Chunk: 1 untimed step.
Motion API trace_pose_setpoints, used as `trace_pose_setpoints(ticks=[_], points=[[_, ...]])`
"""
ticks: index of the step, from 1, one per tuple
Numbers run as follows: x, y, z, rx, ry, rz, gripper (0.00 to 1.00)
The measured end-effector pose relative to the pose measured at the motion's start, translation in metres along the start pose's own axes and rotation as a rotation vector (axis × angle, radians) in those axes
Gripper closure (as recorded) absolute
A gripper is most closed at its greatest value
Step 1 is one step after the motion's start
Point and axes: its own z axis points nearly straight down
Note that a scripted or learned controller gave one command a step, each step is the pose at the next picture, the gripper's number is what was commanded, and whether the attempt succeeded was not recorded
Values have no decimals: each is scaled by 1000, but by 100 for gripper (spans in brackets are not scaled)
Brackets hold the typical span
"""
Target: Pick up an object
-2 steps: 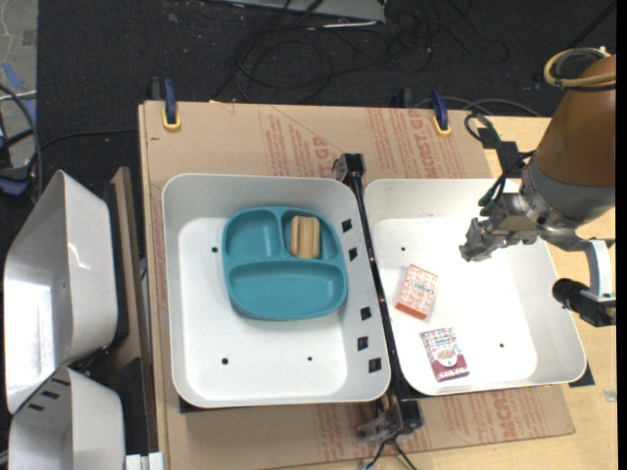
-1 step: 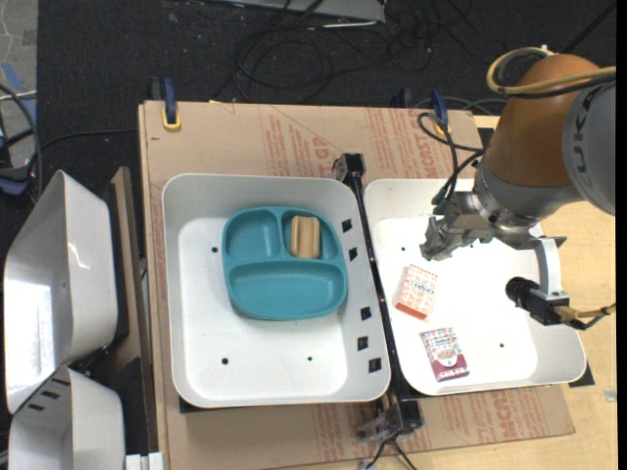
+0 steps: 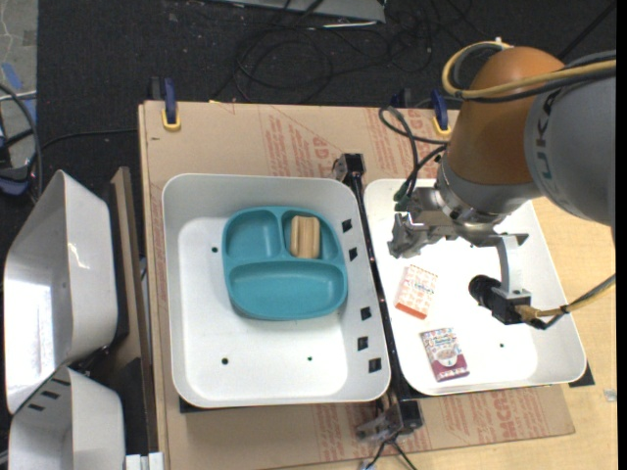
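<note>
My gripper (image 3: 407, 238) hangs over the upper left part of the right bin (image 3: 558, 360), with nothing visible between its fingers. Just below it lies a small white and orange packet (image 3: 416, 292). A second packet with a colourful print (image 3: 444, 352) lies nearer the bin's front edge. In the left bin (image 3: 196, 360) sits a teal divided plate (image 3: 284, 264) with a tan wooden block (image 3: 306, 237) in its upper right compartment.
The divider between the two bins runs just left of the gripper. The bulky orange and grey wrist covers the right bin's upper part. White tubs stand at the far left off the bench.
</note>
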Motion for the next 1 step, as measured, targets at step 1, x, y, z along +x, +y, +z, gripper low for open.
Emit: trace_pose_setpoints(ticks=[1], points=[[61, -2, 3, 2, 1, -2, 100]])
